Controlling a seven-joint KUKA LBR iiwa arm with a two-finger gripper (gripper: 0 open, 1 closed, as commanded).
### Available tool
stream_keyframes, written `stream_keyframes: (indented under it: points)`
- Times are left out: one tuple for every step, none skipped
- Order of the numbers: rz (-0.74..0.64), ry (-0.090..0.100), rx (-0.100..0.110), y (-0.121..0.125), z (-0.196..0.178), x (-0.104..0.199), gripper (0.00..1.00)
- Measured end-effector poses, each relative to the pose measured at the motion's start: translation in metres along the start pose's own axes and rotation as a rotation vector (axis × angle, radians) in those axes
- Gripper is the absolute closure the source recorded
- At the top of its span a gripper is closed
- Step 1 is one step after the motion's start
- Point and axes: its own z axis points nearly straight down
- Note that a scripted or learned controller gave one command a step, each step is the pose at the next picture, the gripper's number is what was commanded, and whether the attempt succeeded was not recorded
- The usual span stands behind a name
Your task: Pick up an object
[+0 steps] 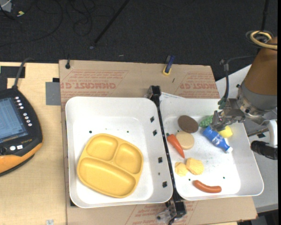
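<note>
Two shallow white bins sit side by side on a worktop. The left bin (84, 109) holds a yellow divided plate (111, 164). The right bin (246, 172) holds toy food: a brown disc (188, 123), a carrot (176, 145), a sausage (207, 187), a yellow shell shape (190, 166) and a blue bottle (216, 139). The arm's gripper (221, 120) hangs over the far right part of this bin, just beside the bottle and a green item (205, 122). I cannot tell whether it grips anything.
</note>
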Motion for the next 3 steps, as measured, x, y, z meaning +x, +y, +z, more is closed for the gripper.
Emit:
stream_keyframes:
  points:
    - [-0.005,0.0,-0.005,-0.033,-0.051,0.077,1.0]
    - [-0.004,0.0,-0.005,-0.082,-0.116,0.119,1.0]
    - [-0.007,-0.001,-0.005,-0.089,-0.141,0.18,1.0]
